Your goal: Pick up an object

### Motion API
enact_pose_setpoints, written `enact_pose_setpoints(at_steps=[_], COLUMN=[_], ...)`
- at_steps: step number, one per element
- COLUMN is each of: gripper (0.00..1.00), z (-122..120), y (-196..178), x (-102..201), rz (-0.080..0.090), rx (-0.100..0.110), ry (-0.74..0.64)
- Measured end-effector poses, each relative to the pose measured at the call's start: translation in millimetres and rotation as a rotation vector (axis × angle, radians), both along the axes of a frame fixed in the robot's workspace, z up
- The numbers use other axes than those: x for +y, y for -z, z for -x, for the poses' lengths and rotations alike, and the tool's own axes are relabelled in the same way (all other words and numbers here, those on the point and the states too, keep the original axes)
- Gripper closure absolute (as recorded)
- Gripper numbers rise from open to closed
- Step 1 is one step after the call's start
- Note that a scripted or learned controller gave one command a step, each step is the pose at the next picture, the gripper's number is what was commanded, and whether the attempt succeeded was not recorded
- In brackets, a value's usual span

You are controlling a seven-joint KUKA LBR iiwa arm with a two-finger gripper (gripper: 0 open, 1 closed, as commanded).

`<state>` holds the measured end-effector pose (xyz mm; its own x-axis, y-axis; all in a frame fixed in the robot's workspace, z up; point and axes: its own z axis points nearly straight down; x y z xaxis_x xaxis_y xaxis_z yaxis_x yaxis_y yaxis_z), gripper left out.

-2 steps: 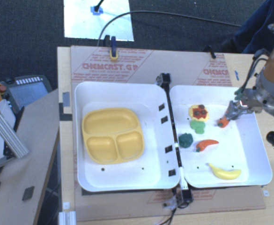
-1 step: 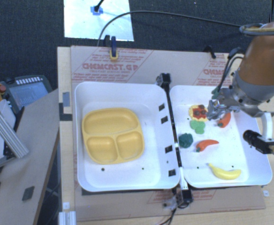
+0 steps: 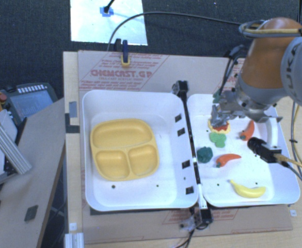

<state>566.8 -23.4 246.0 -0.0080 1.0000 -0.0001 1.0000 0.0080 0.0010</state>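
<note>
So the likely target is the yellow and red toy (image 3: 216, 126) in the right bin (image 3: 287, 190), sitting right under the gripper (image 3: 220, 119). Honestly can't tell if the fingers have clamped it or are just hanging over it. Just below them there's a green piece (image 3: 219, 138), then a dark green lump (image 3: 205, 154), an orange carrot (image 3: 228, 159) and a banana (image 3: 248, 190) further out. Nothing looks lifted yet, so I'd say the pick isn't done.

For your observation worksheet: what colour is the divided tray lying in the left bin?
Yellow. The divided tray shows best in the camera view.
</note>
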Motion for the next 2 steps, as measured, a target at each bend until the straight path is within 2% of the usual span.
enact_pose_setpoints(at_steps=[1,2], gripper=[1.0,1.0], z=[-14.1,-14.0], y=[15.1,27.1], x=[54.5,101.4], rz=[-0.001,-0.001], rx=[0.001,0.003], ry=[-0.002,0.0])
